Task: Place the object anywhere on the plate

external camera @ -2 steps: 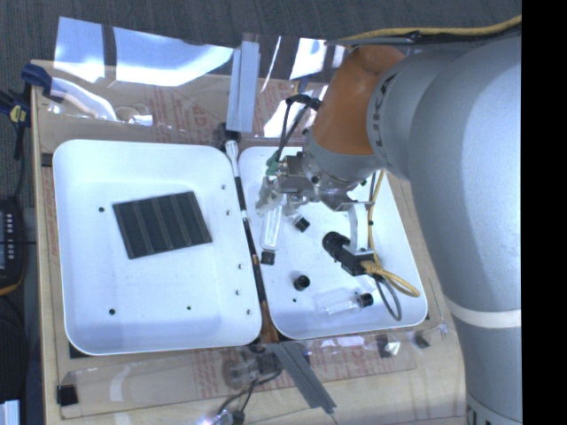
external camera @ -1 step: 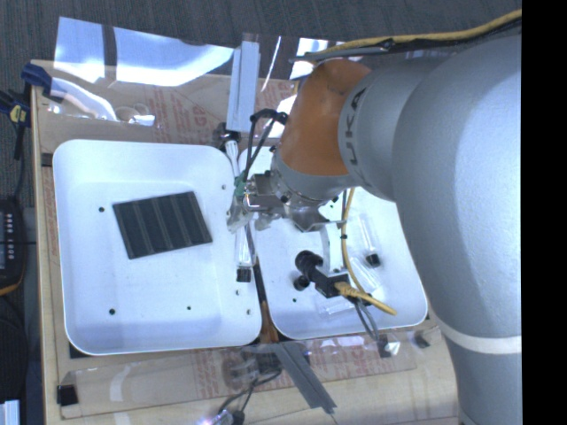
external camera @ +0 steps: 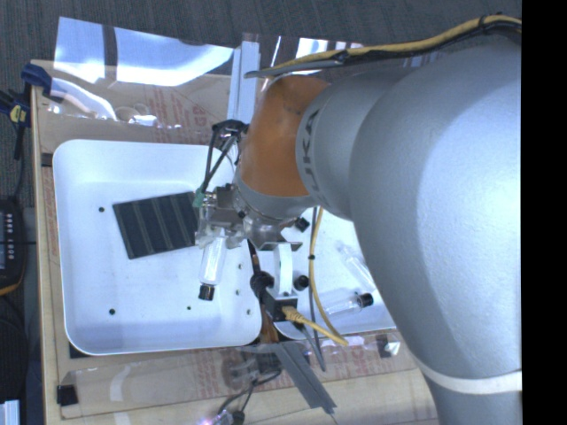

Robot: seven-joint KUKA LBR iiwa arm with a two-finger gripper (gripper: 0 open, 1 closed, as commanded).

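Now | claw (external camera: 210,273) over left bin (external camera: 80,237) beside ridged dark plate (external camera: 158,224) | grip: cannot tell

Grey arm (external camera: 425,175) reaching in from right, orange band (external camera: 275,140) above wrist, end effector (external camera: 211,268) pointing down.

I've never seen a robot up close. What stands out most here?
The huge grey arm with its orange band fills the right side. Below it, over the left white bin, a dark ridged plate lies, and the pincer hangs beside it.
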